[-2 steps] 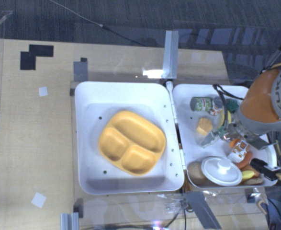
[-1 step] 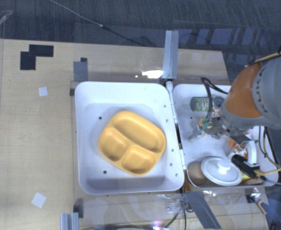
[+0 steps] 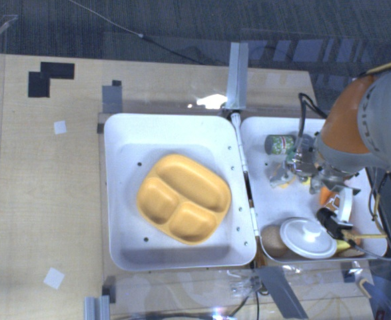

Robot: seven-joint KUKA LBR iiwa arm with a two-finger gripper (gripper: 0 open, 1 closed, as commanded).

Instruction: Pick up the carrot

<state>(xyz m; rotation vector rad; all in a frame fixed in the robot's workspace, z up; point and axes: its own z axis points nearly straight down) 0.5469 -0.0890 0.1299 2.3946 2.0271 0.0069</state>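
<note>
View from above, at a slant. A pale wooden table (image 3: 48,199) carries two shallow white bins side by side. The left bin (image 3: 118,179), at the centre of the frame, holds a yellow tray (image 3: 182,197) with three compartments. The right bin (image 3: 262,199), at the right of the frame, holds the remaining things.

The grey arm (image 3: 382,112), with its orange band (image 3: 345,115), enters from the right edge and bends down over the right half of the right bin. The tool (image 3: 318,179) sits low over the middle of that bin; whether it is open or closed cannot be told from this view.

The carrot (image 3: 324,196) appears as a short orange stub in the right bin, right of that bin's centre. It lies just below the tool in the frame, its upper end running in under the tool. The visible part is longer up-and-down than across, leaning slightly to the lower left. Most of its length is covered, so which end is the tip cannot be told, nor whether the tool is touching it.

Other contents of the right bin: a green-labelled can (image 3: 280,143) on its side at the upper left, a crumpled clear wrapper (image 3: 278,173) just left of the tool, a white round lid (image 3: 307,237) near the lower edge below the carrot, and a brown round thing (image 3: 271,239) touching the lid's left side.
</note>
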